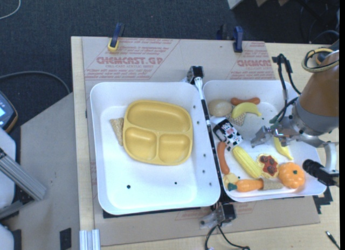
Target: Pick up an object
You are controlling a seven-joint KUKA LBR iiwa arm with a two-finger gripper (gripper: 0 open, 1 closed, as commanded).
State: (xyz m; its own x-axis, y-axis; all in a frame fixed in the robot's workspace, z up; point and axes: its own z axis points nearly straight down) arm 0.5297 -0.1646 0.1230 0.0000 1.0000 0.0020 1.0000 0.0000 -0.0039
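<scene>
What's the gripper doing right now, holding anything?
Gripper: low over the right bin, above the toy food; whether it is open, closed or holding something cannot be told from this view.

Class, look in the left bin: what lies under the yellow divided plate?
A tan, wedge-shaped piece pokes out from under the yellow divided plate at its left edge. The plate covers the rest, so its full shape cannot be told.

Sectioned plate point(158, 132) in left bin point(102, 152); toy foods in right bin point(302, 90).
</scene>
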